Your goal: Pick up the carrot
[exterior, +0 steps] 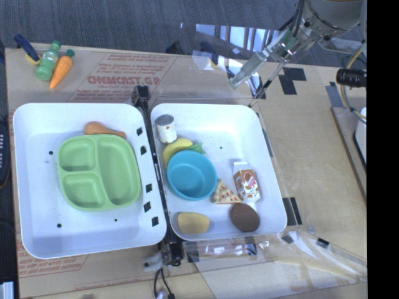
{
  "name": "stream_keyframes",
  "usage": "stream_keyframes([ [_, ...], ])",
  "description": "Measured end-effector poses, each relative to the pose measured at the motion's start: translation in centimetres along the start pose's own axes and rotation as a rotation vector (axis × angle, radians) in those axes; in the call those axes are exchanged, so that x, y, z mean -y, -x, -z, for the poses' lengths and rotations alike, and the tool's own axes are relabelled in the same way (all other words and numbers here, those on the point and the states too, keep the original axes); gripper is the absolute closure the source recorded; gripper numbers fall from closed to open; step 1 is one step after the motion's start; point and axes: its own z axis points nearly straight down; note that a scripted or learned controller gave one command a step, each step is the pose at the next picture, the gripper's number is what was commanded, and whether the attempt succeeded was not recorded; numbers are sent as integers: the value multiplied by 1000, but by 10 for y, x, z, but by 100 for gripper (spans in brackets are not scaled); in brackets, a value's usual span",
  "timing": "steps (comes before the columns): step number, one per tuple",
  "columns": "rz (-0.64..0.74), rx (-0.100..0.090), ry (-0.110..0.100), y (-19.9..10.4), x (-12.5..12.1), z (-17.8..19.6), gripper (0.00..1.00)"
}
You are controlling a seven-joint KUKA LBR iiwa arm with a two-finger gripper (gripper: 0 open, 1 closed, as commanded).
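An orange toy carrot (60,71) with a green top lies on the cardboard at the far left, outside both bins and next to a green bottle (47,61). An orange-brown elongated item (103,129) lies in the left bin (25,167), just behind the green divided plate (98,170); whether it is a carrot I cannot tell. My gripper (246,83) hangs above the bench past the far edge of the right bin (265,142), well away from both orange items. Nothing shows in it.
The right bin holds a small can (165,128), a banana (177,147), a blue bowl (191,174), a waffle wedge (224,194), a small carton (247,184), a brown round item (244,217) and a yellow lump (193,223). A blue object (25,47) lies by the bottle.
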Motion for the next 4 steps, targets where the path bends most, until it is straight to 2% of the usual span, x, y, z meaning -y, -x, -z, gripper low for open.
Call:
stream_keyframes([
  [1,7,0,1,-1,-2,11,100],
  [2,10,-14,-16,-7,-14,-193,100],
  [3,9,-3,-4,-4,-17,-184,0],
  [4,120,5,6,17,-6,-69,0],
])
